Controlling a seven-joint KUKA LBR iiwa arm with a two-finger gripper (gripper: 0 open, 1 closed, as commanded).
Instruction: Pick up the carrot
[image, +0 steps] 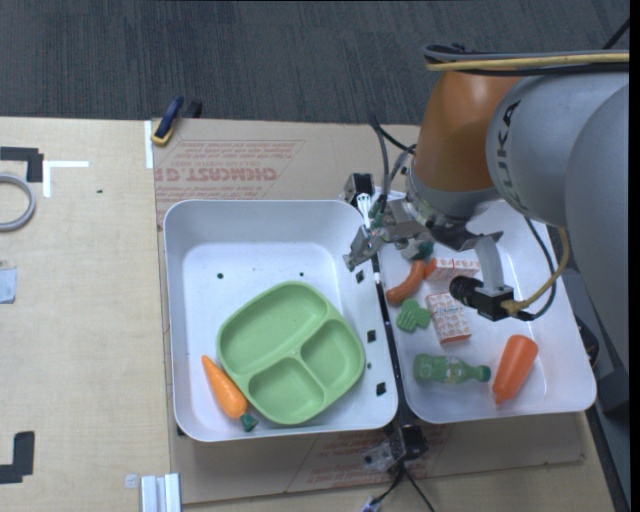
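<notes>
2 shallow white bins are seen lying side by side on the counter, which is covered by a sheet of brown cardboard. The left bin is holding a green divided plate with 3 compartments, and the carrot is lying just beside the plate's lower left edge, near the bin's front left corner, its orange body slanting and its green top pointing toward the front wall.

The right bin is holding several things: a second, stubbier orange carrot-like piece near the front right, a green bottle lying on its side, a small red and white carton, a green leafy piece and an orange sausage-shaped piece.

The grey arm with its orange band is reaching in from the right, and the pincer is being held over the shared wall between the 2 bins, at their far end and well apart from the carrot. Nothing is seen between its fingers; how far they are parted cannot be told from this angle.

A blue and yellow item is lying on the counter beyond the left bin.
</notes>
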